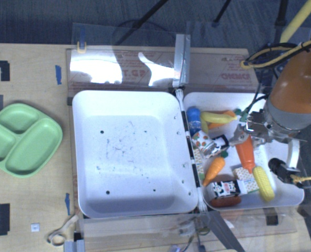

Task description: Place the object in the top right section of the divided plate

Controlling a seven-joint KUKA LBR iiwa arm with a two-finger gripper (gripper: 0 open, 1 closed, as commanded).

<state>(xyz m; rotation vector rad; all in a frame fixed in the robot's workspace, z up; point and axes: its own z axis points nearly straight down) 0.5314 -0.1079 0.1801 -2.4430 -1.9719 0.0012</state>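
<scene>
1. 2 shallow white bins sit side by side on the worktop (pixel 29 62): the left bin (pixel 129 151) has a bare, lightly scuffed floor, and the right bin (pixel 281 193) holds a jumble of toy food
2. The green divided plate (pixel 23 139) lies on the worktop at the far left, well apart from both bins; it has 2 small sections along its upper side and 1 large section below, and nothing lies in any of them
3. The arm (pixel 297 93), grey with an orange band, reaches in from the right over the right bin, and its gripper (pixel 248 126) hangs low over the bin's upper middle, just above the toys
4. The gripper is too small and cluttered to read, so whether it is apart, together or clamped on anything cannot be told
5. Just below the gripper stands an orange carrot-like piece (pixel 245 152), pointing up and down
6. A second carrot (pixel 214 168) lies tilted near the bin's left wall, and a yellow corn cob (pixel 264 182) lies tilted at the lower right
7. A blue bottle-like item (pixel 194 118) sits in the bin's upper left corner, with a yellow and orange piece (pixel 219 118) beside it
8. A black and white item on a red base (pixel 225 191) rests at the bin's lower edge
9. Clear plastic sheeting (pixel 124 62) stands behind the left bin, catching glare
</scene>
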